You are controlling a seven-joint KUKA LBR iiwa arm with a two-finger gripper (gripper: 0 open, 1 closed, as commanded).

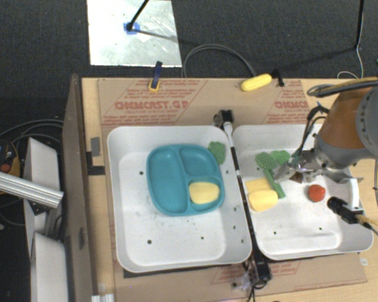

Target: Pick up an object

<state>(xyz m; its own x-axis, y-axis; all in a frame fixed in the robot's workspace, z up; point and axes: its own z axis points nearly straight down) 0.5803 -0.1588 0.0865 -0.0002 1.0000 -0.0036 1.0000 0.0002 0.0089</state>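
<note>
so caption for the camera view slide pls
Gripper low in the right bin by a green toy; blue plate in the left bin.

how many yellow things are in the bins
2: one yellow piece on the blue plate in the left bin, one yellow piece in the right bin. Others may hide under the arm.

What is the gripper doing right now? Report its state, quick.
Gripper: low in the right bin, beside the green toy; open or closed cannot be told, and nothing is seen held.
</note>
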